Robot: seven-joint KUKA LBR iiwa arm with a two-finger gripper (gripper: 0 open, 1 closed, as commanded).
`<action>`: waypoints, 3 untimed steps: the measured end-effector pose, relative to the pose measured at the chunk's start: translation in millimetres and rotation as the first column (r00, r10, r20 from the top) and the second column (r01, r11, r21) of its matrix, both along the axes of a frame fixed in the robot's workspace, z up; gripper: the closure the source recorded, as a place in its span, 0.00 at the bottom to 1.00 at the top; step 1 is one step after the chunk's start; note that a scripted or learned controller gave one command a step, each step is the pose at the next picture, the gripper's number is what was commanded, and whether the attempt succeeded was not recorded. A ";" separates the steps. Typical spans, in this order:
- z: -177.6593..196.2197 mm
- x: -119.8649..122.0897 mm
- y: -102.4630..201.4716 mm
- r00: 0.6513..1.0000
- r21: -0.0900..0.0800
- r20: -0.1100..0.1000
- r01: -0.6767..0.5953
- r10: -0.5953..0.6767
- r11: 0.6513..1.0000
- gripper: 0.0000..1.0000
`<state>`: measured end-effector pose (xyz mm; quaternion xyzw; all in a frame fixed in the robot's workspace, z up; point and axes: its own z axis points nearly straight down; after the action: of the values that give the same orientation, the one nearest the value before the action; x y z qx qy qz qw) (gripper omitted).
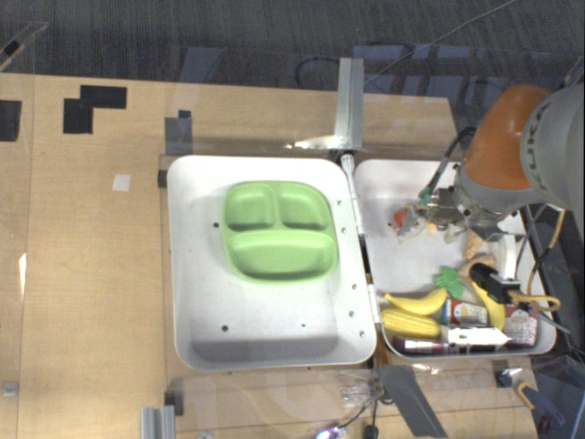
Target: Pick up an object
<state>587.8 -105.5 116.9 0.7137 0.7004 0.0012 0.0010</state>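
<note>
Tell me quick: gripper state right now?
Gripper: cannot be told; it hangs over the right bin, nothing visibly between its fingers.

Arm (pixel 548 144): bulky, rounded grey casing. Broad glossy orange band (pixel 498 149) wraps the segment above the wrist. Wrist housing below it grey and domed. Thin dark cables (pixel 450 158) run along its left side toward the tool. Gripper (pixel 437 213): small, metallic, cluttered with fittings; details blurred.

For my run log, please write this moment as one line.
arm: over right bin | gripper: above bin floor, nothing seen held | banana: near corner pile | green tray: left bin
</note>
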 end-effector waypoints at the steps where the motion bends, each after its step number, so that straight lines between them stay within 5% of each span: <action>1: -24.3 86.5 14.6 0.994 -0.003 0.016 -0.107 0.107 0.994 0.00; 2: -25.6 60.8 -37.9 0.978 -0.006 0.012 -0.206 0.206 0.978 0.00; 3: -13.6 62.7 -36.5 0.978 -0.006 0.018 -0.208 0.208 0.978 1.00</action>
<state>650.5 -142.0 103.4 0.6366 0.7711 0.0064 0.0087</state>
